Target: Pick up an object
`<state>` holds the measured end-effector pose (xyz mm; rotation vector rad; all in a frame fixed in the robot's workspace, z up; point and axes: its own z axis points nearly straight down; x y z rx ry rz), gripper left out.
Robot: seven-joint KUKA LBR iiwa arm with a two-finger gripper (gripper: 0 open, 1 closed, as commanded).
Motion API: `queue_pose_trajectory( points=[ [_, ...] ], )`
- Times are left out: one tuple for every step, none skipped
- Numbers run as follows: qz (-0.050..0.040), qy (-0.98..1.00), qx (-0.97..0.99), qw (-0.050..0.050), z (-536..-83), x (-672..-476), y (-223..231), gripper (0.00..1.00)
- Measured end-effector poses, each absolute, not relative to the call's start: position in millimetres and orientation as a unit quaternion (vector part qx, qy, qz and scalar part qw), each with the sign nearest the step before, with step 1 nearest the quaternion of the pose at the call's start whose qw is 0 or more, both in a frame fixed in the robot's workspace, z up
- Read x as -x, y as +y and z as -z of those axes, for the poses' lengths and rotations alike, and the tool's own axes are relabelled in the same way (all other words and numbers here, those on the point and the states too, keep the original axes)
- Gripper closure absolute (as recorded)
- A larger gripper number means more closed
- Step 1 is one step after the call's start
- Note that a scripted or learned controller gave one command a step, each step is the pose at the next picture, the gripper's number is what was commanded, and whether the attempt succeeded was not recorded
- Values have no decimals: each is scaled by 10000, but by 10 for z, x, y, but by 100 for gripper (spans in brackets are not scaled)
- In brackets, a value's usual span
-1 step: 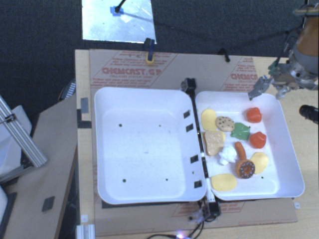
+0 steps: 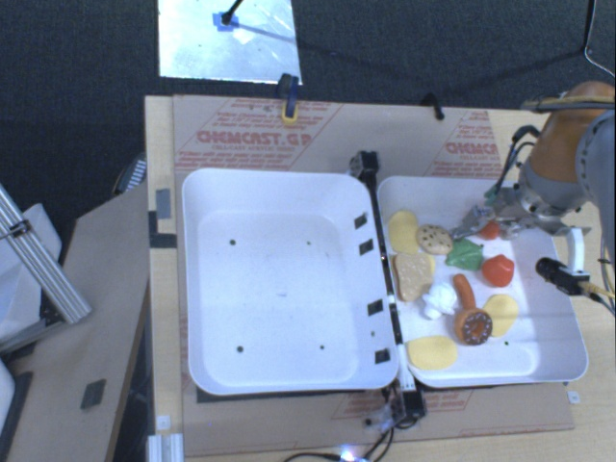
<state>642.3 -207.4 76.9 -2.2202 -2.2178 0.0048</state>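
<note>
Right white bin [image 2: 558, 354], end effector [image 2: 486, 221] over toy food (grip state unclear)

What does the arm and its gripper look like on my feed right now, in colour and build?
The arm enters from the right as a rounded grey body with an orange band above the wrist. Thin dark cables loop along the wrist. The gripper is a small metallic grey piece with slim fingers. A black cylindrical part with a white bracket juts out below the wrist.

Arm [image 2: 577, 147]: grey curved housing with an orange band above the wrist; dark cables loop along its side. Gripper [image 2: 478, 221]: metallic grey fingers on a silver mount
</note>
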Motion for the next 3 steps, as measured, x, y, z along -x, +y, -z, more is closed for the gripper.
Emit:
queue_pose_trajectory(
  points=[
    [17, -7083, 7059, -35, -970, -6468, -2069, 100],
    [-83, -7095, 7046, 84, -890, -6557, -1266, 100],
    [45, -7117, 7025, -20, -1914, -6329, -331, 100]
  ],
)
